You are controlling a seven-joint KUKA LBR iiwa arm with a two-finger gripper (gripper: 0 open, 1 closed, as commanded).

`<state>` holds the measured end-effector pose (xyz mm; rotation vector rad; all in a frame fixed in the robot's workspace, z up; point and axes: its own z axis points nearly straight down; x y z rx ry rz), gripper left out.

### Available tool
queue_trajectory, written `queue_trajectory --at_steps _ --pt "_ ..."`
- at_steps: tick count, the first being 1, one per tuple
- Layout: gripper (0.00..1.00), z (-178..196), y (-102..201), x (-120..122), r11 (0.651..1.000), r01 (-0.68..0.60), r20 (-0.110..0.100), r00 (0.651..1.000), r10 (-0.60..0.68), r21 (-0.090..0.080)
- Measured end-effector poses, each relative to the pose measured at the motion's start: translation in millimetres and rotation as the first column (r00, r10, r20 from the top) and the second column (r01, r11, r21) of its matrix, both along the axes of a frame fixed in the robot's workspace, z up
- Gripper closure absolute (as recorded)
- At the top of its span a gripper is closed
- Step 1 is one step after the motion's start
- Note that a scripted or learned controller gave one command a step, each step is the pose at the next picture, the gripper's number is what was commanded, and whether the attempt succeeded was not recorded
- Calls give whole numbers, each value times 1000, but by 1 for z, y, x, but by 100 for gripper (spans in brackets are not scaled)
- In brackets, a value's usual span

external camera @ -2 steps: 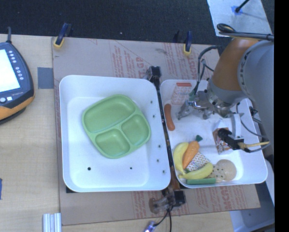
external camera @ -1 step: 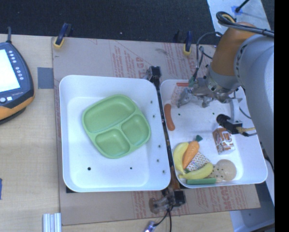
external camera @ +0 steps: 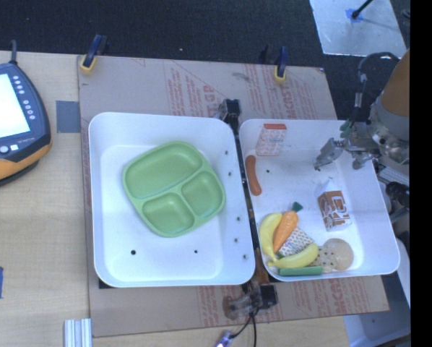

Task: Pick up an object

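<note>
The gripper, fingers spread and empty, is hovering over the right bin near a light, crinkly snack packet, likely best pinched across its narrow middle.

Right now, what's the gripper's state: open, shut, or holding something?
Gripper: open, holding nothing, above the right bin near its upper right corner, with the brown packet lying below it in the view.

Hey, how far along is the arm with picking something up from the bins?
Nothing looks picked up yet. The hand hangs over the right bin near its far right side, with nothing visible between its fingers. The packet, sausage, bananas and carrot lie in the bin. The grasp and lift remain.
</note>
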<state>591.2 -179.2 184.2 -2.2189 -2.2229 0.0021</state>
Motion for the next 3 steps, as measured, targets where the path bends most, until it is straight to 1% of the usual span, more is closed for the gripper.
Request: queue_trajectory --at_steps 1,2,3 --pt "0 -62 -24 -18 1000 -2 -3 1000 2 0" --pt "0 -93 -20 -39 1000 -4 -3 1000 4 0" --pt "100 -82 -21 -39 1000 -5 -4 1000 5 0"
